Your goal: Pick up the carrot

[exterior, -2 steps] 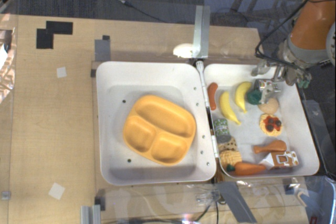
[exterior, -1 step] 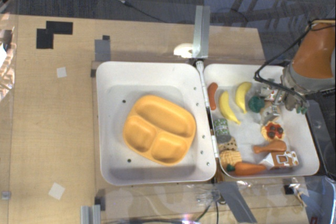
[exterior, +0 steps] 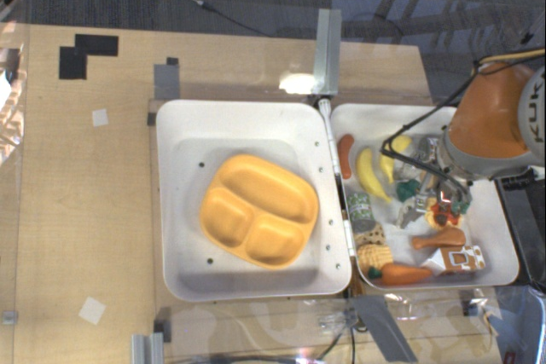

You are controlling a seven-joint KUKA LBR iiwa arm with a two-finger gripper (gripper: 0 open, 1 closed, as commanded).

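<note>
Carrot (exterior: 407, 274) lying untouched at the near edge of the right bin (exterior: 503, 264), beside the waffle (exterior: 374, 255). Pincer (exterior: 415, 202) hovering farther back in that bin, above the carrot; can't tell its grip state. Pickup not started; reach, grasp and lift all remaining.
</note>
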